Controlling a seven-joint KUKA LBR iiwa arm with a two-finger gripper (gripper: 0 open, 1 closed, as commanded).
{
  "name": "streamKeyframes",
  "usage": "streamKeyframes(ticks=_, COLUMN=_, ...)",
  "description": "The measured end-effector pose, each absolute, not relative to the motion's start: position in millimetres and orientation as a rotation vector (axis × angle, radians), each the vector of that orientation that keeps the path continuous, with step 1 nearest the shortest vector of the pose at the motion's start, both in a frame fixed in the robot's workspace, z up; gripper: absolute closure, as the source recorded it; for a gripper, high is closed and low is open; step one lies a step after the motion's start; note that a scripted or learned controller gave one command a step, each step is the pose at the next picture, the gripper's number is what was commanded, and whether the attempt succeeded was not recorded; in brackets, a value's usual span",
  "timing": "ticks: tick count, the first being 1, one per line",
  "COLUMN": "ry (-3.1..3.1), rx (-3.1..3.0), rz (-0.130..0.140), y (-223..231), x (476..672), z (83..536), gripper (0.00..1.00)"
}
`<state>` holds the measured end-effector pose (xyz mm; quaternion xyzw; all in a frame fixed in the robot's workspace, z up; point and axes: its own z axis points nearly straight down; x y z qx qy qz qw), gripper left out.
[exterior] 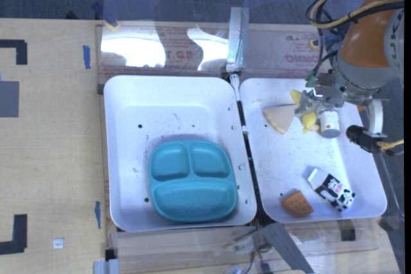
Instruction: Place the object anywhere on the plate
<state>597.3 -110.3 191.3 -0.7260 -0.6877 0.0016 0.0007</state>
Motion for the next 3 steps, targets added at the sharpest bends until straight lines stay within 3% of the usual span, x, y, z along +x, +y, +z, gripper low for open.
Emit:
streamKeyframes(ticks=1, ry=-2.599, rx=-1.757, rz=0.001, y=-37, x=561.8, z=183, gripper=1.00)
streamKeyframes(ticks=2, ry=-2.760, rx=-1.491, rz=0.002, y=66, x=501.5, z=183, gripper=1.00)
streamKeyframes(ticks=3, ry=-2.759, rx=-1.495, rz=0.002, y=64, x=501.8, z=183, gripper=0.00)
